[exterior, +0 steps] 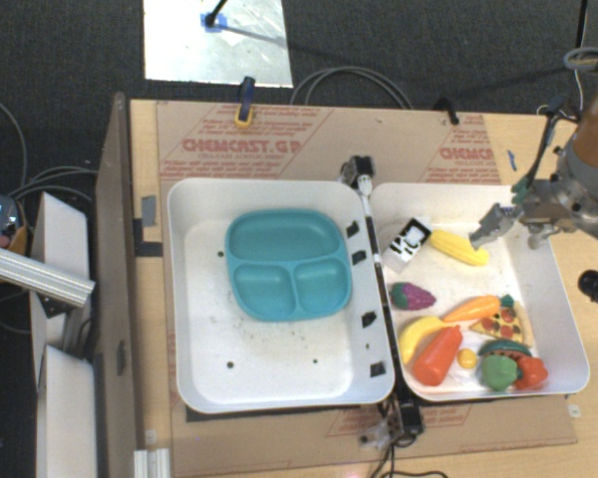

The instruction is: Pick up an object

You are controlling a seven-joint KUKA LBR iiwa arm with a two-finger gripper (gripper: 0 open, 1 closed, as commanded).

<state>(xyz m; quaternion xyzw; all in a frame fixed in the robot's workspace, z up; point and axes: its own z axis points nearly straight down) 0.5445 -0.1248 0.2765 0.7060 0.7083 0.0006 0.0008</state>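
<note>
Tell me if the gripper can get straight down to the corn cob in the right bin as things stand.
Probably yes. The gripper hangs just above the corn cob, which lies apart from the black-and-white block with nothing over it.

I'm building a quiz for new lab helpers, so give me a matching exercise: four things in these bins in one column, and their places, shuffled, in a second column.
Things:
1. teal divided plate
2. corn cob
3. purple grapes
4. green toy

Places:
A. right bin, near its front edge, beside a red piece
B. middle of the left bin
C. right bin, upper part, just below the gripper
D. right bin, close to the divider between the bins, below the black-and-white item

Pairs: 1-B, 2-C, 3-D, 4-A
</note>
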